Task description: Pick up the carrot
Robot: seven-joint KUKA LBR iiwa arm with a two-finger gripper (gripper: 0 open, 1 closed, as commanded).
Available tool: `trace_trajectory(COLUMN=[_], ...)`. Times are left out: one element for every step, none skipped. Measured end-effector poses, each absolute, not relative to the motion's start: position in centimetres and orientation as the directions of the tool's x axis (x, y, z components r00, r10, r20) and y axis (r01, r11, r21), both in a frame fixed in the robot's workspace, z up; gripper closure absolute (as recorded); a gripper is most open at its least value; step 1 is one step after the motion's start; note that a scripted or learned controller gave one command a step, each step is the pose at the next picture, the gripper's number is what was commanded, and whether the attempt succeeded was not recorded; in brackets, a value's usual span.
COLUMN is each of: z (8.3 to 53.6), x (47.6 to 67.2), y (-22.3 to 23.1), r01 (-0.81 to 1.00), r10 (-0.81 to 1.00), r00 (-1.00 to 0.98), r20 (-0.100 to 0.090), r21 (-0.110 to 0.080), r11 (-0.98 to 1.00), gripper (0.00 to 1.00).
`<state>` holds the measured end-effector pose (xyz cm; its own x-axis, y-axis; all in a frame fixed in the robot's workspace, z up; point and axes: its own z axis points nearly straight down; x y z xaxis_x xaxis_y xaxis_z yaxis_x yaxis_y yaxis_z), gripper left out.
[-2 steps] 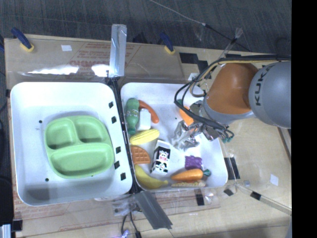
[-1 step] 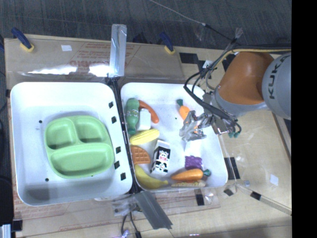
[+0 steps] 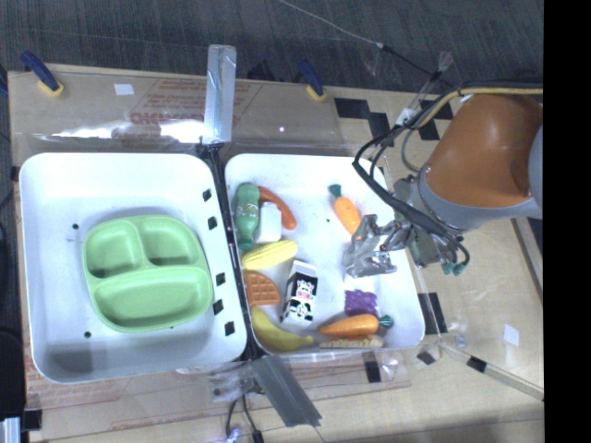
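Two carrots lie in the right bin [image 3: 277, 166]. A small orange carrot [image 3: 346, 214] with a green top lies near the bin's far right, pointing toward the far wall. A larger carrot [image 3: 350, 326] rests along the near wall, green end to the right. My gripper [image 3: 365, 251] hangs over the right side of this bin, just near-right of the small carrot and above the larger one. It sits close beside the small carrot, and nothing shows in its grasp.
The right bin also holds a green bottle [image 3: 247, 212], an orange-red pepper [image 3: 280, 207], corn [image 3: 269, 254], a waffle [image 3: 261, 289], a banana [image 3: 277, 333], a cow-print carton [image 3: 301, 293] and a purple piece [image 3: 361, 301]. A green divided plate [image 3: 146, 270] lies in the left bin [image 3: 37, 247].
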<state>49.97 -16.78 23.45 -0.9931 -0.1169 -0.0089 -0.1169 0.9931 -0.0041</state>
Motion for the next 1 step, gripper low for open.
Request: trace_trajectory(z=[23.88], x=[57.14], y=[-18.99], r01=[-0.005], r10=[-0.005], r00=[-1.000], r20=[-0.002], r21=[-0.001], r11=[1.000], gripper=[1.00])
